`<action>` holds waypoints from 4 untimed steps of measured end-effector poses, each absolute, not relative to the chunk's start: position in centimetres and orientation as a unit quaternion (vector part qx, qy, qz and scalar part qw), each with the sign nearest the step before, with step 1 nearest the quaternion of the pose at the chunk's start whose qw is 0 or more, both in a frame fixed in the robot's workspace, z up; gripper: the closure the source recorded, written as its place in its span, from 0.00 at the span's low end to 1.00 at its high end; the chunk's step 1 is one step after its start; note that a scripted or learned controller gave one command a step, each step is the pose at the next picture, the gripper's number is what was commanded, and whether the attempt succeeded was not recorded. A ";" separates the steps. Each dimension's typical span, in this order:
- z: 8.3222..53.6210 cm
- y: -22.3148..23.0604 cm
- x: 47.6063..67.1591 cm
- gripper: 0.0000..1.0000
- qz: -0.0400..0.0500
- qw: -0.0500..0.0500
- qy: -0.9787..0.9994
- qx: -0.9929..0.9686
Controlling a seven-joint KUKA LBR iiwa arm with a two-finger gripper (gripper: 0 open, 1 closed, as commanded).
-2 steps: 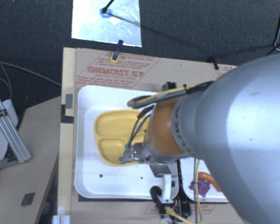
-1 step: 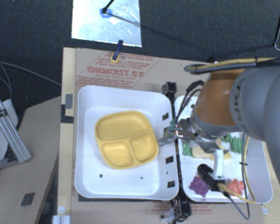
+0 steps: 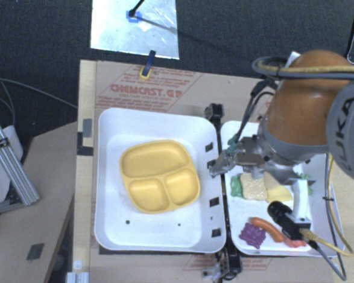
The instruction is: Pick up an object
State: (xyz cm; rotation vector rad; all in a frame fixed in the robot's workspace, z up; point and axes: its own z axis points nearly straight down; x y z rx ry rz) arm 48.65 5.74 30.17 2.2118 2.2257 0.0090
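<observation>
The arm (image 3: pixel 312 105) hangs over the right bin (image 3: pixel 229 132), its bulk covering most of that bin's far half. The hand (image 3: pixel 256 173) sits low beneath the wrist, over a cluster of toy food, but the wrist housing hides its working end, so I cannot tell how wide it stands or whether it has hold of anything; nothing can be seen held in it.

Right under the hand lies a pale speckled slice (image 3: pixel 253 187), with a green leafy piece (image 3: pixel 237 185) touching it on the side toward the left bin and a yellow wedge (image 3: pixel 279 193) on the other side. Nearer the camera than the hand lie an orange sausage-like piece (image 3: pixel 269 229) and a purple bunch of grapes (image 3: pixel 252 235), touching or nearly so. A black cable fitting (image 3: pixel 283 218) hangs from the arm just beside them.

Well off to the hand's side, the left bin (image 3: pixel 106 163) holds a yellow divided tray (image 3: pixel 159 175).

My judgement: this is the approach or descent onto a pick, with the speckled slice the likeliest target. The next move calls for closing squarely on one item without catching the neighbours packed against it, then a straight lift to confirm the grip
</observation>
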 end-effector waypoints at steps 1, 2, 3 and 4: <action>30.9 13.9 48.6 0.00 0.002 0.000 0.711 0.703; 18.7 11.0 48.5 0.00 -0.004 -0.003 0.706 0.708; 11.0 24.2 48.5 0.00 0.001 -0.002 0.712 0.702; 24.4 23.4 58.1 0.00 0.009 0.005 0.709 0.706</action>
